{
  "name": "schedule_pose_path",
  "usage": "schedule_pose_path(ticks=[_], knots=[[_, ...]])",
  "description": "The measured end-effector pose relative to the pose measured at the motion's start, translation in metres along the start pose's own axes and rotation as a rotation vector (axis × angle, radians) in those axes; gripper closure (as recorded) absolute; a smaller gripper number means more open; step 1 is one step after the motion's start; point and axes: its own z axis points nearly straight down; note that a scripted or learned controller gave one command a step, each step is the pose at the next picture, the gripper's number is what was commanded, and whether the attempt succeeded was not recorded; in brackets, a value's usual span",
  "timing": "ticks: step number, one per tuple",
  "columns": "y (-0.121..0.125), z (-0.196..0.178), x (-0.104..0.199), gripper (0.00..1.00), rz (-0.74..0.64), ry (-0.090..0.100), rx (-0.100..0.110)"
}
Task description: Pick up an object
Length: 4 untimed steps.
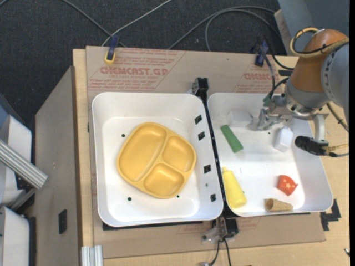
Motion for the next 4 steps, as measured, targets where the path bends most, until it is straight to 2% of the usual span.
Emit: schedule_pose_path(ticks=[2, 3, 4], knots=[[0.006, -0.088, 0.004, 1.00, -0.001, -0.002, -0.005], [0.011, -0.152, 0.006, 1.00, -0.001, -0.002, -0.006], [0.018, -0.142, 0.058, 1.00, -0.004, 0.001, 0.002]])
